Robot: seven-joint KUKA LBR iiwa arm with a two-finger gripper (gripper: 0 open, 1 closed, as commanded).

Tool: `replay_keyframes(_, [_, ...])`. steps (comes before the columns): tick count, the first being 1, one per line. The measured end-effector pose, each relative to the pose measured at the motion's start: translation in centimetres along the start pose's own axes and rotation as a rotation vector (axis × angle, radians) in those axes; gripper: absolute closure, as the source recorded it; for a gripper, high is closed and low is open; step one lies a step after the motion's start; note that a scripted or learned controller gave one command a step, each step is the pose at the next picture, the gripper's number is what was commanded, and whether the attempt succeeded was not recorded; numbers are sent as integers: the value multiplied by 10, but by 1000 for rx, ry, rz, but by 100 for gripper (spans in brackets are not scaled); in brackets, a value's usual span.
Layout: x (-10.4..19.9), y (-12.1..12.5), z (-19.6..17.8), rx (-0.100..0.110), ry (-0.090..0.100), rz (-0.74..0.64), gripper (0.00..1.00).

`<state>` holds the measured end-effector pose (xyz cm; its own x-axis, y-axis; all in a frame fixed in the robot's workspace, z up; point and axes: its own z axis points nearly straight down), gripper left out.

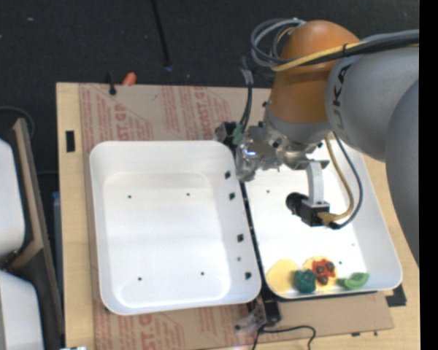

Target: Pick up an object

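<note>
Nothing looks picked up yet, as far as I can judge: the small toys (317,274) lie clustered at the 6 o'clock edge of the right bin (365,239). The gripper (257,159) hangs at that bin's 11 o'clock corner, well apart from them; I cannot tell its state. The left bin (168,224) sits on a wooden board (160,115) over a dark floor (95,28).

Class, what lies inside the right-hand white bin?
Along the right-hand bin's near edge: a pale yellow disc, teal piece, red-orange piece, green piece. The arm covers its far part.
</note>
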<state>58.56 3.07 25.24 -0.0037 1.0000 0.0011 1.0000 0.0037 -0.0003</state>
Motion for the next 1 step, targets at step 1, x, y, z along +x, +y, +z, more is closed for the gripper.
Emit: replay_keyframes(1, [47,-19,-7,-2,0,0,100])
